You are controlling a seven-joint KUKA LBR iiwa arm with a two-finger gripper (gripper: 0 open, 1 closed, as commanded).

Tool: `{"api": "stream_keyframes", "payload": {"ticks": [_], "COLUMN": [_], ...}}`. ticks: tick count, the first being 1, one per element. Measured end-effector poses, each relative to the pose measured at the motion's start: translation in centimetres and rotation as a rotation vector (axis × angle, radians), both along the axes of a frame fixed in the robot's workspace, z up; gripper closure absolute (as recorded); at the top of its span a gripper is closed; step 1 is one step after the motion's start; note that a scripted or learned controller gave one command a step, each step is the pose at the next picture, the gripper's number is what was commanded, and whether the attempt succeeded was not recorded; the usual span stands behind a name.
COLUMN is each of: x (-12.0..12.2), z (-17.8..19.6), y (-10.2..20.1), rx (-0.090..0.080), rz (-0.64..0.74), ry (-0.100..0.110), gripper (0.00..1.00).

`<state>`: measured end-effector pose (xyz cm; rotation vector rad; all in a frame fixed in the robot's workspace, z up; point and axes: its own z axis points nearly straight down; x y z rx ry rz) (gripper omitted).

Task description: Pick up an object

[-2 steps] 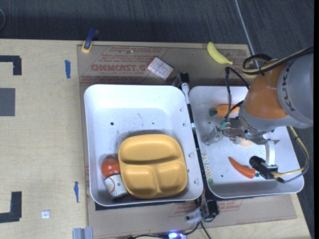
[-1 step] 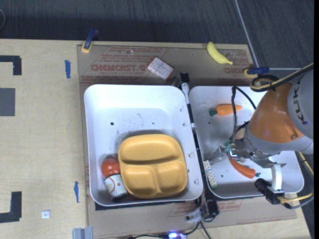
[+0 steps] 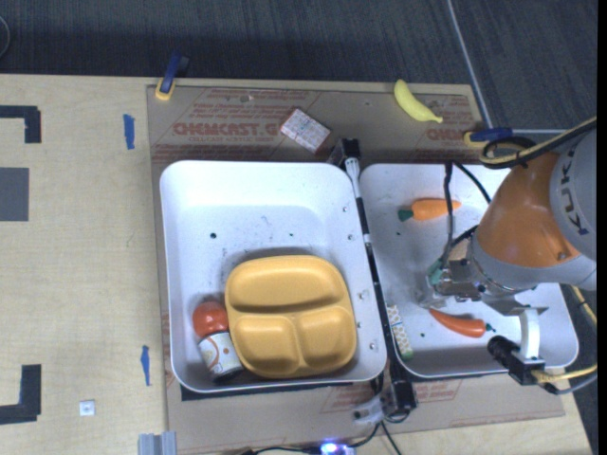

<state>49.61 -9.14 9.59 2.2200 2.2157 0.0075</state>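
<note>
The claw (image 3: 453, 290) sits low in the right bin (image 3: 560, 344), just above the chili (image 3: 458, 324), positioned for a pick. Its opening cannot be determined.

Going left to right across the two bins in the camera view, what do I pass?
Small red-and-white can → yellow three-compartment plastic tray, both in the left white bin → orange toy carrot in the right white bin → grey-and-orange arm.

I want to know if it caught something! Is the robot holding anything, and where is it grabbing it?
Cannot be told. The gripper sits low in the right bin, just above an orange pepper-like toy, but no hold on it shows.
</note>
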Motion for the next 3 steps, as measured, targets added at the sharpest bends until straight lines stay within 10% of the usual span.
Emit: {"api": "stream_keyframes", "payload": {"ticks": [1, 2, 3], "x": [0.0, -0.3, -0.1], "z": [0.0, -1.0, 0.0], "y": [0.0, -0.2, -0.3], "rx": [0.0, 0.001, 0.0], "rz": [0.0, 0.002, 0.001], "ry": [0.0, 0.005, 0.0], "gripper": [0.0, 0.0, 1.0]}}
